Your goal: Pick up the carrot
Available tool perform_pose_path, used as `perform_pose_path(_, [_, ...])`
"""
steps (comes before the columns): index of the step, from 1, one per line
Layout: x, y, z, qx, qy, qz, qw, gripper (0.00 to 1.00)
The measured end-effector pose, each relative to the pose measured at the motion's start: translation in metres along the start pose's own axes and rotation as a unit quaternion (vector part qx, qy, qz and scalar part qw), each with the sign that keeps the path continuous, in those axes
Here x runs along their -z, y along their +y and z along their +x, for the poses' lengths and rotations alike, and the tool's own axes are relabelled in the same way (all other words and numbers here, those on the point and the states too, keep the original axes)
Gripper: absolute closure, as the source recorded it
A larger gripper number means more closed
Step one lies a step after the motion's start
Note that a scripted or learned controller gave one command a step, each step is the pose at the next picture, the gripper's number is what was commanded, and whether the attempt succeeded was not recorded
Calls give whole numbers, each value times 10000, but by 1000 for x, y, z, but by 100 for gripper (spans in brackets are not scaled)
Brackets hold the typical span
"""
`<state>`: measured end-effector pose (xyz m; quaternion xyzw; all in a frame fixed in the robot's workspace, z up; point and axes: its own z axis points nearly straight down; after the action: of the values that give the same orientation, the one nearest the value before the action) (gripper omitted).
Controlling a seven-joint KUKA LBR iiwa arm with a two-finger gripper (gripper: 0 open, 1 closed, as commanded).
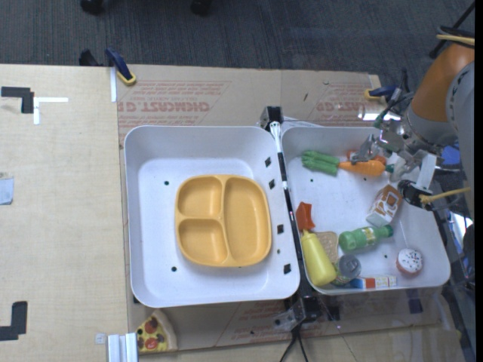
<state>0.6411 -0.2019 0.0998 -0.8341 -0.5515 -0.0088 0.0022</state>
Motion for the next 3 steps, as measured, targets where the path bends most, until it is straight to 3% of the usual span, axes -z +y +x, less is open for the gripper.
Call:
perform_pose_path(1, [18, 5, 2, 27, 5, -75, 10000, 100])
perform_pose_path(2, [14, 3, 2, 25, 6, -37, 10000, 0])
perform_pose_path(3, [0, 21, 6, -1652, -47, 45, 9862, 0])
